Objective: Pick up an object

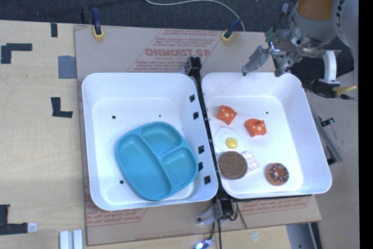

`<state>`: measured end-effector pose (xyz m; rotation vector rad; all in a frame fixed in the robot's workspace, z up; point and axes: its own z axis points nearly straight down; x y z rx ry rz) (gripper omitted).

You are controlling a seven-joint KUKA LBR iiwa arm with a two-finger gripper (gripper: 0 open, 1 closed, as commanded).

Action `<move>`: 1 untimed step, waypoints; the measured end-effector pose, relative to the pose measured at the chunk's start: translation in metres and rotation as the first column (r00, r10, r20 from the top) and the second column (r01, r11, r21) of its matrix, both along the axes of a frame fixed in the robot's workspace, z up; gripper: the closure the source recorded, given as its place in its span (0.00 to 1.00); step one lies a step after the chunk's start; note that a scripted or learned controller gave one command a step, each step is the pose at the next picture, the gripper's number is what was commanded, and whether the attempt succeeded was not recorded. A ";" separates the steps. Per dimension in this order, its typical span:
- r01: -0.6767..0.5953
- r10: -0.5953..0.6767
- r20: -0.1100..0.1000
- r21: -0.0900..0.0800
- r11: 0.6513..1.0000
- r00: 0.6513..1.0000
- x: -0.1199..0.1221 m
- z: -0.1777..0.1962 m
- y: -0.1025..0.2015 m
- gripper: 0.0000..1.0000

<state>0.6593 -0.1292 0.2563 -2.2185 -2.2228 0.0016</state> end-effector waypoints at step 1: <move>0.001 -0.001 -0.006 0.000 1.000 1.000 0.000 -0.065 0.001 0.00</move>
